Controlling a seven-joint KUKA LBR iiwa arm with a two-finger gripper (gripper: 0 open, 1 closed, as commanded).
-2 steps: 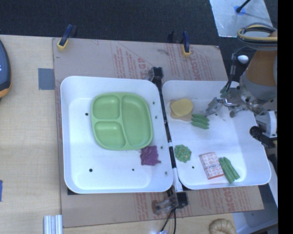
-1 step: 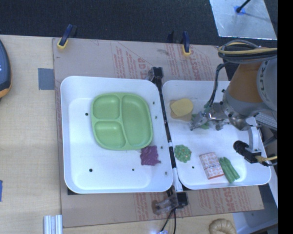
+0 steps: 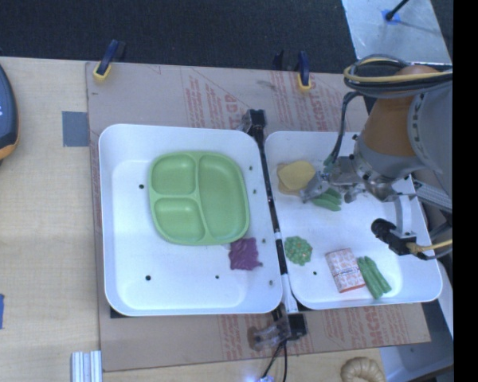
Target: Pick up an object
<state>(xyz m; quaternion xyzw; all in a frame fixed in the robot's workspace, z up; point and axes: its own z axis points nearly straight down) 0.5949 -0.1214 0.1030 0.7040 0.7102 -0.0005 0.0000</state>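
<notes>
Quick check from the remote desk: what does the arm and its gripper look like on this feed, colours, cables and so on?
The arm is grey with a broad orange band above the wrist. A yellow-and-black cable loop arcs over the top of it. The gripper is a metallic grey assembly with dark fittings. A black cable with a rounded black end hangs beside it. No markings are readable at this resolution.

Wooden bench [image 3: 40,237], cardboard sheet [image 3: 183,94], dark floor [image 3: 183,10].
</notes>
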